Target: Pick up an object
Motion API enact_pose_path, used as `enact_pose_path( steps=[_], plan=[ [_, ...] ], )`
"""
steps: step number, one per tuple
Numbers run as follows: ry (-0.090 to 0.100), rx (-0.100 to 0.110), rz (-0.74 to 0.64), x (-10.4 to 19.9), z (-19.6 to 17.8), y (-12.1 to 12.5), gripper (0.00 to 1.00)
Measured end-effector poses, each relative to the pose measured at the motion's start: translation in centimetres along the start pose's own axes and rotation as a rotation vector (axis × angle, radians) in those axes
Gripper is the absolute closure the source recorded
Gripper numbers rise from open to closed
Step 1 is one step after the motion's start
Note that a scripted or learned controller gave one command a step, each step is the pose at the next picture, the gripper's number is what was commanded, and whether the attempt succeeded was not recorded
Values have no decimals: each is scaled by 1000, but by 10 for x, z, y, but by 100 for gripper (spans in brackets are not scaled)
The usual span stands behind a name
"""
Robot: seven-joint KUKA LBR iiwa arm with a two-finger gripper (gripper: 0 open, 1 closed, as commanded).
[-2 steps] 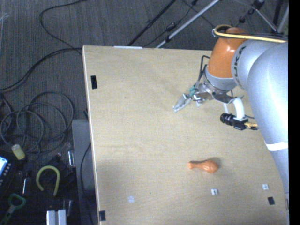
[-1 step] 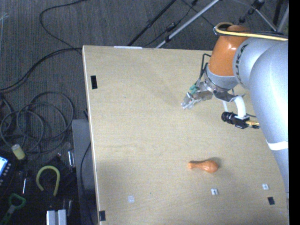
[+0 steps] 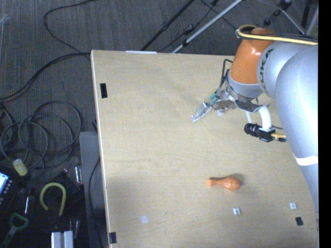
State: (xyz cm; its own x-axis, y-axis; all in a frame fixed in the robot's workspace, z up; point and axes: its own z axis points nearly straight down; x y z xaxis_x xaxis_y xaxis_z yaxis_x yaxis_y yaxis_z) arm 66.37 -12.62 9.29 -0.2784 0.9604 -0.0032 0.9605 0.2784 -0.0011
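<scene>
Small orange object [image 3: 225,182], pear-like with a narrow neck pointing left, possibly a toy gourd, lies on the tan bench top [image 3: 155,138] near the lower right. Gripper [image 3: 199,115] hovers well apart above it, nothing between its fingers; open or clenched: cannot tell.

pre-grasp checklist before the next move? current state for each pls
1. Target in view: ok. The orange object lies on the tan board, unobstructed.
2. Target free of clutter: ok. Nothing touches it; the small markers lie apart from it.
3. Gripper aligned over target: not ok. It sits further up the board, well away from the orange object.
4. Gripper unloaded: cannot tell. Too small and blurred to see.
5. Path from gripper to target: ok. Bare board lies between them.
6. Target orientation: ok. It lies on its side, narrow end pointing left.
</scene>
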Motion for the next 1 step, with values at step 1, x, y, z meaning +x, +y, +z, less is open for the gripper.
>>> enact_pose_path(
  steps=[1],
  plan=[
    [0, 0, 0, 0, 0, 0, 0]
  ],
)
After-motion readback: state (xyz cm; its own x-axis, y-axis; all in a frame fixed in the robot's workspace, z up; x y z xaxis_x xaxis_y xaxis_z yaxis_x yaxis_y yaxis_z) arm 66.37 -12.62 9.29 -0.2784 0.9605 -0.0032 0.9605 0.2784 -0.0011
